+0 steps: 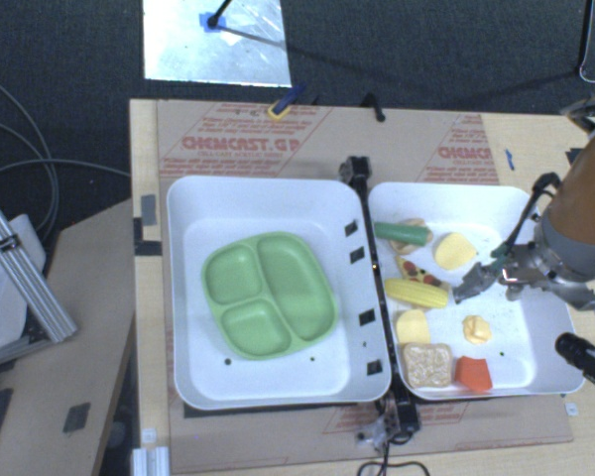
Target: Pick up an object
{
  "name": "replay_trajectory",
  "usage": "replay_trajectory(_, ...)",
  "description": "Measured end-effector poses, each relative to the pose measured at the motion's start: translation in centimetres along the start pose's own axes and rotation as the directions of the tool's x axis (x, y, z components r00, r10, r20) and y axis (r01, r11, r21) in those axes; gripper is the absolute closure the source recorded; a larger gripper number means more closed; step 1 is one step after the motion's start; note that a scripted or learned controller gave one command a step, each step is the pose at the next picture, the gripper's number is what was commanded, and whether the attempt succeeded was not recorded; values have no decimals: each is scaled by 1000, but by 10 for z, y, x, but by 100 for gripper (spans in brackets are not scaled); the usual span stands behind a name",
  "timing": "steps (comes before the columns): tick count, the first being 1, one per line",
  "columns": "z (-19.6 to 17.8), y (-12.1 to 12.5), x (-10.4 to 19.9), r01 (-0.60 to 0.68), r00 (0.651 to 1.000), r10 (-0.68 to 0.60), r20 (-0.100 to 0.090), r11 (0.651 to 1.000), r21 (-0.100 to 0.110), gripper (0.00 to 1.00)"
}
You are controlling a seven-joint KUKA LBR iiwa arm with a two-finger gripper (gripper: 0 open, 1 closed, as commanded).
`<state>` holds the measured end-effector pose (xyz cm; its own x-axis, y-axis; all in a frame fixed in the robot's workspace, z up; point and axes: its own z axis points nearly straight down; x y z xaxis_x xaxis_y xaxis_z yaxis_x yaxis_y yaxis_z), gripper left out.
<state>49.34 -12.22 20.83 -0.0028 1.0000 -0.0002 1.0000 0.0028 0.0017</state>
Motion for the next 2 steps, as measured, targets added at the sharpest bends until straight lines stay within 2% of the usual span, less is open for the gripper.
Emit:
replay_trajectory(1,90,-8,26,-1,1000,1,-3,1000,7,0)
replay_trajectory(2,125,-7,7,-2,1000,2,-1,1000,2,0)
